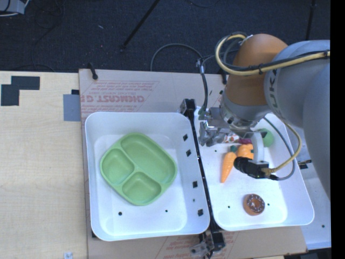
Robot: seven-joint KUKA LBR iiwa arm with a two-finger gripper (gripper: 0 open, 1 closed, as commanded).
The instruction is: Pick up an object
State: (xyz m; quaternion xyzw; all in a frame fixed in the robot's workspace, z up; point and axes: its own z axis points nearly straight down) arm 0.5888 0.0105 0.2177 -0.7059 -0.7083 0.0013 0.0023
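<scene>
My gripper [214, 135] hangs low over the upper left part of the right bin [291, 209], close to the divider between the bins. Just below and right of it lies an orange toy carrot [227, 167], pointing down. A small heap of toys sits under the wrist: an orange piece [245, 150], something purple and red [243, 142], and a green piece [267, 138] partly hidden by the arm. A brown donut with sprinkles [254, 204] rests near the bin's front. I see nothing held in the gripper.
The left bin [102, 220] holds a light green divided plate [138, 168]. A black cable with a plug [253, 169] loops from the wrist over the right bin. The arm's orange and grey body [259, 69] covers the bin's back right corner.
</scene>
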